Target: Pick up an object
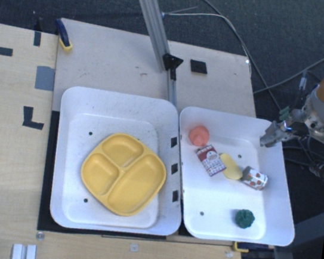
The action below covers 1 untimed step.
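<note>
Over the right bin's (273, 191) far right rim, the gripper (272, 136) hangs; its grip state is unclear

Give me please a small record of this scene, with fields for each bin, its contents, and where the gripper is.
left bin: shallow white bin, holds a yellow plastic plate with three compartments
right bin: shallow white bin, holds five small things
right bin, upper left: round pink-orange object
right bin, middle: red and white packet, pale yellow oval object beside it, small white patterned cup lying on its side
right bin, lower right: dark green round object, apart from the others
gripper: two-finger gripper at the right bin's upper right corner, holding nothing that can be seen
</note>
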Each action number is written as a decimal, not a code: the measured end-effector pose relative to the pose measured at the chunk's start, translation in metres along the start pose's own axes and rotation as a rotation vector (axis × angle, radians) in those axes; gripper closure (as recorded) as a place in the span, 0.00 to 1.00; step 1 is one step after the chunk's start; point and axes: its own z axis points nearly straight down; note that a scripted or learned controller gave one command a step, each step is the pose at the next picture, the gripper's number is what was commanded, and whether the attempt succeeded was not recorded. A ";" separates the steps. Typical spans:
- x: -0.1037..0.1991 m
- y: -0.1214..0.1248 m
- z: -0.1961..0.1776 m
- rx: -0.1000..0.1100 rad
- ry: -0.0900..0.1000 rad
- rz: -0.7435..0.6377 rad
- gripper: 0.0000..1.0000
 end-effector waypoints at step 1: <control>0.054 0.002 0.009 0.005 0.002 -0.004 1.00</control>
